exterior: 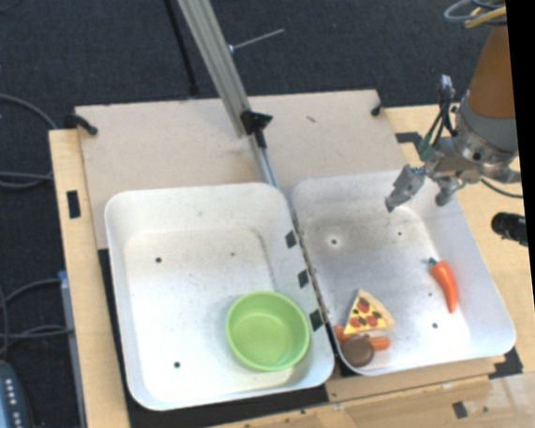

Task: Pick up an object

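Carrot (pixel 445 284) near right bin's (pixel 479 263) edge

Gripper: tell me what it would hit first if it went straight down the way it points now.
Probably the bare floor of the right bin. The gripper hangs open over its upper right part, apart from the carrot and pizza slice; depth is hard to judge.

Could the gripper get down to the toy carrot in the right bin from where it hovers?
Probably yes: the gripper is open above the right bin's far edge, and the carrot lies alone on bare floor near the right wall.
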{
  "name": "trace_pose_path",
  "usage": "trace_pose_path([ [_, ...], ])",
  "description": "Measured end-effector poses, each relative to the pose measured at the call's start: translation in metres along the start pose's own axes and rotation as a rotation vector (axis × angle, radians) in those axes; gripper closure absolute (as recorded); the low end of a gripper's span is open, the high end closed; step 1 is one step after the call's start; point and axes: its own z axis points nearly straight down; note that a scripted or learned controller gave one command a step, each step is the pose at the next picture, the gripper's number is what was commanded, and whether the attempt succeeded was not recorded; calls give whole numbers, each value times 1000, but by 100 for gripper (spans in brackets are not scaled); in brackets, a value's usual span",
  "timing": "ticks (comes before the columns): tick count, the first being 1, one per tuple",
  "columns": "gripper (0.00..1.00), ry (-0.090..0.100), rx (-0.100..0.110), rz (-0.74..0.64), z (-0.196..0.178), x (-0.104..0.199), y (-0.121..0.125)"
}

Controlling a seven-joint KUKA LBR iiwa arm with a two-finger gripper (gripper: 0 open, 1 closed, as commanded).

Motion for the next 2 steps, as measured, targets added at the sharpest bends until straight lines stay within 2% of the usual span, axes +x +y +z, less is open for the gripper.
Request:
trace_pose_path([
  [1, 0, 0, 0, 0, 0, 0, 0],
  [2, 0, -3, 5, 5, 46, -9, 3],
])
